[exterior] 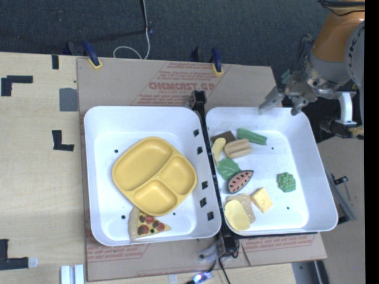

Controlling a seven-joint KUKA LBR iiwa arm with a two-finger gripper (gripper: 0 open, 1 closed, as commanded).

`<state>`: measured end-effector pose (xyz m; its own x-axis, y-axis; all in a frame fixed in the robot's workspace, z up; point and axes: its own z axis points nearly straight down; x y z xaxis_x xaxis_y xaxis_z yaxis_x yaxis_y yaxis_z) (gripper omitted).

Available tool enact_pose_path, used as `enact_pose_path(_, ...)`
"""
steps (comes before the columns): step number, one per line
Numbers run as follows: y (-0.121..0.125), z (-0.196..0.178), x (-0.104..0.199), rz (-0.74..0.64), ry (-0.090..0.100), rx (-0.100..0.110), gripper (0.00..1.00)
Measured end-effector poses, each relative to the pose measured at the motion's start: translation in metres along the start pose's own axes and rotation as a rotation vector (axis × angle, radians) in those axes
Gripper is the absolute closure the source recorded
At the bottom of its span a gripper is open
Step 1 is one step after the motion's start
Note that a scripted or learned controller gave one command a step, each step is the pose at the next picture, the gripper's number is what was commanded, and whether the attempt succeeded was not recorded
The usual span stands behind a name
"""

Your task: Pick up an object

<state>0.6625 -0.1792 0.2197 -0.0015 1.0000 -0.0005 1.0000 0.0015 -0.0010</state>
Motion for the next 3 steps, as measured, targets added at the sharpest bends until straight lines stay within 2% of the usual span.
enact_pose_path(1,-0.039,0.126,0.036,0.001,0.003,-0.002,0.0)
enact_pose_path(2,0.005,0.132,0.05,-0.002,0.001,0.007,0.0)
enact_pose_path(3,0.004,0.13,0.069,0.004,-0.022,0.012,0.0)
